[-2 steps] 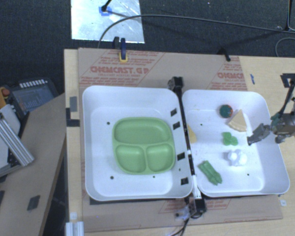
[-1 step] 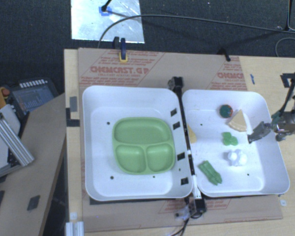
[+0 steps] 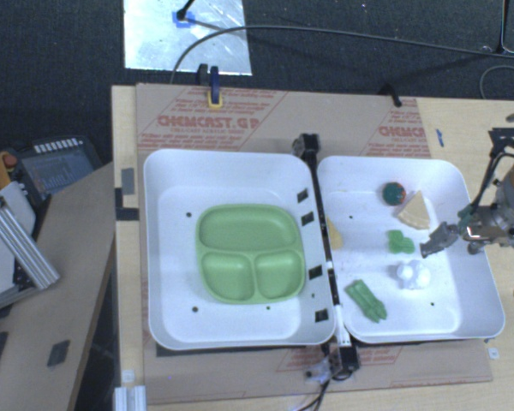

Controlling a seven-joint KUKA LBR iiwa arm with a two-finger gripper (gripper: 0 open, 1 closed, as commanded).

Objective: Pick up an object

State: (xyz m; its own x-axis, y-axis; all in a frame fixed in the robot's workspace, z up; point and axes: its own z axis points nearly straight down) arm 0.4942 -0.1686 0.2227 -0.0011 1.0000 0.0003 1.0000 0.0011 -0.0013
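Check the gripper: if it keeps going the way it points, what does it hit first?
The gripper points left and slightly down over the right bin. Likely first contact: the white object or the small green piece; both lie close ahead. Height is unclear from this view.

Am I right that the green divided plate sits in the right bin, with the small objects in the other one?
Not quite: the camera view shows the green divided plate in the left bin. The small objects, such as the white piece, lie in the right bin.
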